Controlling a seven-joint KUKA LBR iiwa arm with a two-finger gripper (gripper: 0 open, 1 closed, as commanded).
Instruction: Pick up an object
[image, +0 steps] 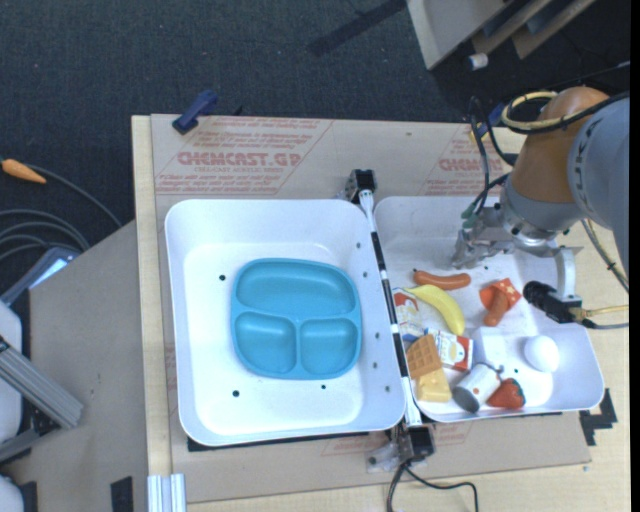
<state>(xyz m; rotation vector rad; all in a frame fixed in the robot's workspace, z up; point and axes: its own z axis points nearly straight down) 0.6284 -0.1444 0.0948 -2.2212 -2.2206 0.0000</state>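
While the fingers (470, 250) hover, the sausage (441, 279) lies just below.

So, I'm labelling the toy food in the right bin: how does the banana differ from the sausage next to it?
The banana is yellow; the sausage is orange-red. The banana is thicker and curved, while the sausage is slim and nearly straight. The banana runs diagonally down toward the right; the sausage lies almost level, just above it. Both are elongated and rest on the floor of the right bin.
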